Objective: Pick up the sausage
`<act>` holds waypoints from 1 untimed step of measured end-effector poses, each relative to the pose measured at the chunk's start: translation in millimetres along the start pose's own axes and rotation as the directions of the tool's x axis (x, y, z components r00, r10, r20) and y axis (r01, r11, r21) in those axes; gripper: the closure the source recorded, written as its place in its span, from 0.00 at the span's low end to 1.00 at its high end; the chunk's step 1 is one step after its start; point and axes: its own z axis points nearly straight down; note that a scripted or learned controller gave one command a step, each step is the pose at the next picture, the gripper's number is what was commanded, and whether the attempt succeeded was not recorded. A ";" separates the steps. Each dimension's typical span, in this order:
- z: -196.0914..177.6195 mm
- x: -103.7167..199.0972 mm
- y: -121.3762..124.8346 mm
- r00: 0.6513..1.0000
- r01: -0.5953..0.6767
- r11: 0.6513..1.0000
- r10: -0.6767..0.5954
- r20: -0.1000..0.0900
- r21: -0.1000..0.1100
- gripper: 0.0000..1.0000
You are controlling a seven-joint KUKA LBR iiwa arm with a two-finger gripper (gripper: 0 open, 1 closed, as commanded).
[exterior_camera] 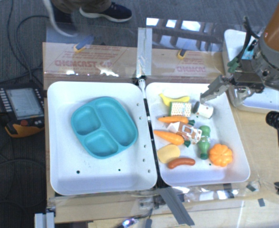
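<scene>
Sausage (pixel 181 163) lying flat at the near edge of the right bin (pixel 239 167), just right of a pale yellow potato-like piece (pixel 168 153) and left of the small orange pumpkin (pixel 220 155). Untouched, well apart from the end effector (pixel 205 98). End effector poised over the far part of the same bin, beside a white cylinder (pixel 206 110) and the checkered box (pixel 180 109); nothing seen between its tips; whether apart or together, cannot tell from this slant. Elsewhere in the bin: a banana (pixel 167 98) at the far side, two carrots (pixel 168 137) in the middle, a green vegetable (pixel 204 146) near the pumpkin. Left bin (pixel 58 175) holding a teal divided plate (pixel 104 126). Task judged barely begun: no grasp made, no lift. Left to do: travel toward the near side, descent over the sausage, closing across its narrow width, then the lift clear of the neighbouring potato piece.
</scene>
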 end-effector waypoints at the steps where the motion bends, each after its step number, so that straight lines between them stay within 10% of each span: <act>1: 202.2 50.4 -8.7 0.997 0.075 0.997 -0.075 -0.003 0.006 0.00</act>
